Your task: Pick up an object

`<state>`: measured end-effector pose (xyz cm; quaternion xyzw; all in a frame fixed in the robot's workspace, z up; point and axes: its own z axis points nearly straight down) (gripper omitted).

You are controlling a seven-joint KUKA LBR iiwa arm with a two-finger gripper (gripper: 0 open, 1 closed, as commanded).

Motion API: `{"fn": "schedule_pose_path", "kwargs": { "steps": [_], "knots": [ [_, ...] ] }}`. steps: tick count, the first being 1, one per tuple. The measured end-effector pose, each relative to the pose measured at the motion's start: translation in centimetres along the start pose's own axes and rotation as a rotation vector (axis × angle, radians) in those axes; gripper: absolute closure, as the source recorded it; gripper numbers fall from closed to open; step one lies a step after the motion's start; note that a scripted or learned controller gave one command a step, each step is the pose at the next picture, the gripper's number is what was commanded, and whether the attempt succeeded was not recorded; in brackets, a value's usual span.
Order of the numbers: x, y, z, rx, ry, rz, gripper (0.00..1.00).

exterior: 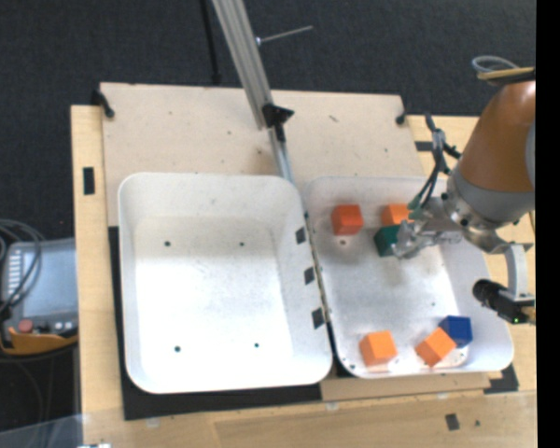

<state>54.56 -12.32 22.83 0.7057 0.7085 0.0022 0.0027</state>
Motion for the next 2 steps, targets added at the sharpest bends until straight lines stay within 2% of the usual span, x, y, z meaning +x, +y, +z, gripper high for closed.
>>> {"fn": "schedule_pose_path", "kwargs": {
  "steps": [2],
  "knots": [
    [9.6, 3.8, 1.3, 0.006, 0.002, -0.003, 1.0]
  ]
}}
